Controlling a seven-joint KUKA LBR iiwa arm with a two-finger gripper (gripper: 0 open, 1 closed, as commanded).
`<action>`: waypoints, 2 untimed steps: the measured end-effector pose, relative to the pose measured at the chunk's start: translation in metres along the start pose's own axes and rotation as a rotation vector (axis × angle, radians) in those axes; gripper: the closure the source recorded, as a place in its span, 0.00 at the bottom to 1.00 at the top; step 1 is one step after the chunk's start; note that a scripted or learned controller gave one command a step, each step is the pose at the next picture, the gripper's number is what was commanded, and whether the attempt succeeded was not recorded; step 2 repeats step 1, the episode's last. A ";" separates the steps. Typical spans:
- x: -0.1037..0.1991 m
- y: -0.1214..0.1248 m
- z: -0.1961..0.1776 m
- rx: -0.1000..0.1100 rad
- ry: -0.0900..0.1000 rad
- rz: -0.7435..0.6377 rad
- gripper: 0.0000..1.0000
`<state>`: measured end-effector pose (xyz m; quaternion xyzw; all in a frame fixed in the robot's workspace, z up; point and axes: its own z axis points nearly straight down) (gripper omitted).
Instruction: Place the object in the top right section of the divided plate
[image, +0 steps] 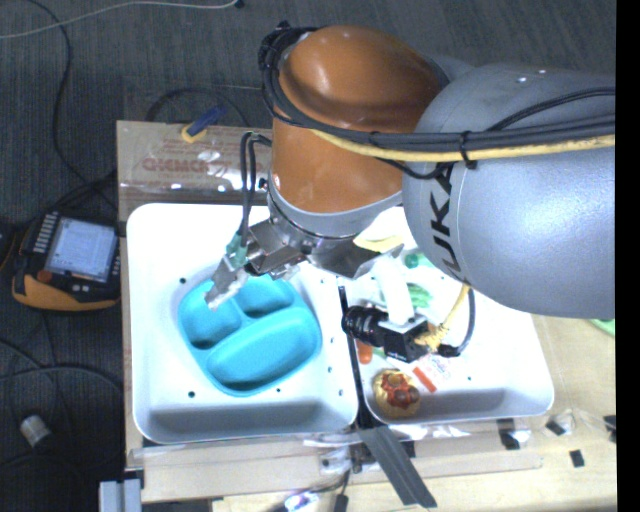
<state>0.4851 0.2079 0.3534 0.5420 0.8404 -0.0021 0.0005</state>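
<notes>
We judge the placing step in hand: the claw (228, 280) hangs over the blue moulded plastic divided plate (252, 340), its grip state indiscernible; next, confirm release.

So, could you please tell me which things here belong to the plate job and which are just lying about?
Job:
- blue divided plate in the left bin
- gripper over the plate

Lying about:
- round reddish-yellow item in the right bin
- green item
- handheld screen unit on the floor
</notes>
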 end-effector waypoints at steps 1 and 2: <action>0.000 0.000 0.000 0.000 0.000 0.000 0.00; 0.000 0.000 0.000 0.000 0.000 0.000 0.00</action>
